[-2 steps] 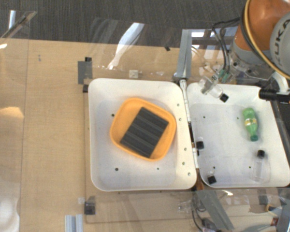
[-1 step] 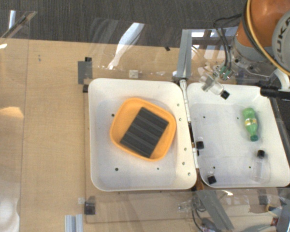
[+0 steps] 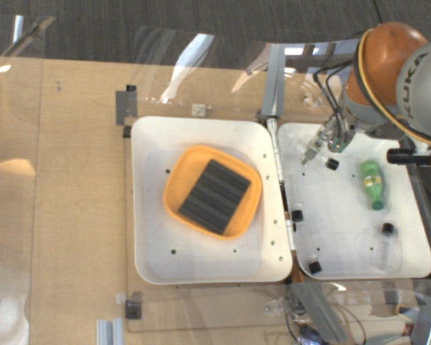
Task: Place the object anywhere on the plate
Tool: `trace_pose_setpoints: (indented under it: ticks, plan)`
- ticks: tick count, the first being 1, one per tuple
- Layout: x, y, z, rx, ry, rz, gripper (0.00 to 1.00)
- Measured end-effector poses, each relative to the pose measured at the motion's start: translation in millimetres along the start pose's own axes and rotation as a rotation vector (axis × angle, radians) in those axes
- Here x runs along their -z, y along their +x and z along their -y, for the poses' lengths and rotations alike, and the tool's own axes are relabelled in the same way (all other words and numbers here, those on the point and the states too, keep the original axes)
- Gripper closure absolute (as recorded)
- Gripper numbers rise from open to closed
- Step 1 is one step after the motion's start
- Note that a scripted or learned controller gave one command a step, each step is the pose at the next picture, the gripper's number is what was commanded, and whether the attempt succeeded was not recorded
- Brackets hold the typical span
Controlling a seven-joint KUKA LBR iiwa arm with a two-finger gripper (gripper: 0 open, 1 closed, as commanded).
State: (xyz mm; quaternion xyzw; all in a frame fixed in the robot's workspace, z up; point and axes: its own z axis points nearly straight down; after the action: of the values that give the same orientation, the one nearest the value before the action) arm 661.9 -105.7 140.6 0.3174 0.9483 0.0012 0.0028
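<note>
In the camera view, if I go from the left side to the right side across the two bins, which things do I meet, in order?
Left white bin → orange plate → dark ridged block lying on the plate → right white bin → end effector → green bottle.

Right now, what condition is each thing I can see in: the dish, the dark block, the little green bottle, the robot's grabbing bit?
Orange square plastic plate: flat in the left white bin.
Dark grey ridged rectangular slab: lying flat on the plate, turned at an angle.
Small green plastic bottle: on its side in the right white bin, not on the plate.
Tool: over the right bin's far corner, apart from the bottle; open or shut is unclear.
</note>
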Motion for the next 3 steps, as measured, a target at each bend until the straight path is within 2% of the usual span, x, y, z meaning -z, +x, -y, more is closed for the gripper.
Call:
trace_pose_setpoints:
  ticks: [1,2,3]
  plan:
    - [77,37,-25,0.127,-0.003,0.005,1.0]
    - [45,12,-11,0.196,-0.001,0.002,1.0]
    - [88,14,-3,0.342,-0.002,0.005,1.0]
